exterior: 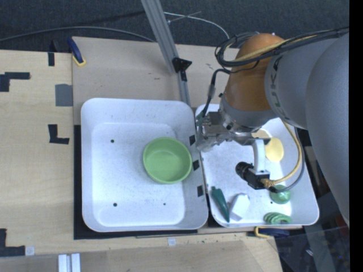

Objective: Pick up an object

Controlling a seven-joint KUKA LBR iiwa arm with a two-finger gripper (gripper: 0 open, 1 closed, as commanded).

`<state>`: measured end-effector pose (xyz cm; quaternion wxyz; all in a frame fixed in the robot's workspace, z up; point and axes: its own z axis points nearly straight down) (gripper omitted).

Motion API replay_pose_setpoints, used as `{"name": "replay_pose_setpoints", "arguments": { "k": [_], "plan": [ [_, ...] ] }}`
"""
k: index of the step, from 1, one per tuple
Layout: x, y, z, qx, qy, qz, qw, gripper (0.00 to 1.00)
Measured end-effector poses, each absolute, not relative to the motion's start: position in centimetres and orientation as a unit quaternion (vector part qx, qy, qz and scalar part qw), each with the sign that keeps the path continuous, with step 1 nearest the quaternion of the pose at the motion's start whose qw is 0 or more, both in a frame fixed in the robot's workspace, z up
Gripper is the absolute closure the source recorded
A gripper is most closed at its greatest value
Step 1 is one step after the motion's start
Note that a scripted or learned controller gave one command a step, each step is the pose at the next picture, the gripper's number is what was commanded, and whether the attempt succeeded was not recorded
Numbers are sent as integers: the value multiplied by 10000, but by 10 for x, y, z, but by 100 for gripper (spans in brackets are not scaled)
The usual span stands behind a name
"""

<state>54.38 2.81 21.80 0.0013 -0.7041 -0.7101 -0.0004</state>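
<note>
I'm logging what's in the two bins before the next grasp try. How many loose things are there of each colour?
Green: 4, the bowl in the left bin, and the dark green tool, small green piece and green ridged disc in the right bin
Yellow: 1, the yellow piece
White: 1, the white block
Total: 6

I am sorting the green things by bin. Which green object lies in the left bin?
The green bowl: it lies in the left bin, upright and round. The other green pieces lie in the right bin.
</note>
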Motion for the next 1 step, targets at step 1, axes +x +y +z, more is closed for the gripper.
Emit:
{"name": "replay_pose_setpoints", "arguments": {
  "k": [1],
  "plan": [
    [553,80,232,-7044,-7099,-3,9,100]
  ]
}}
